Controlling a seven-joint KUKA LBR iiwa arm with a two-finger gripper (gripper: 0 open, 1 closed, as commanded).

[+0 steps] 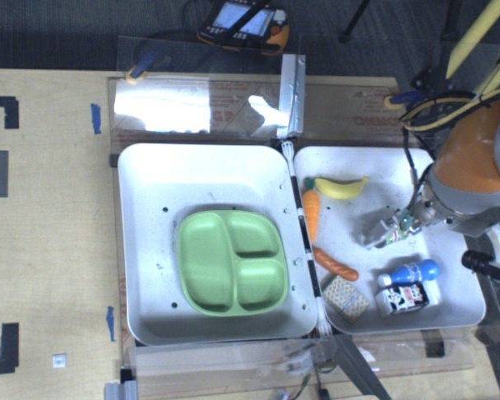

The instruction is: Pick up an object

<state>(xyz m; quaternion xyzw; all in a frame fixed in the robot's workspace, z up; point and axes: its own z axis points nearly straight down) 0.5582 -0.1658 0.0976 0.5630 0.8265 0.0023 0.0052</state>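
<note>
Low in the right bin (458,311), nearest the camera, lay a checkered pouch (347,297) and a small milk bottle (409,287) with a blue cap. Above them in that bin sat an orange sausage (336,264), a carrot (312,214) and a banana (341,187). The left bin (150,182) held a green divided plate (232,262). The pincer (385,231) hovered mid-bin, near the bottle; whether it was open or closed could not be told.

- Gripper (382,232): low in the right bin (450,169), fingers unclear.
- Banana (342,187): up-left of it.
- Carrot (312,214): to its left.
- Sausage (336,264): below-left.
- Waffle (347,297): further below.
- Bottle (408,287): below-right.
- Green tray (232,261): far left, left bin (150,182).
</note>
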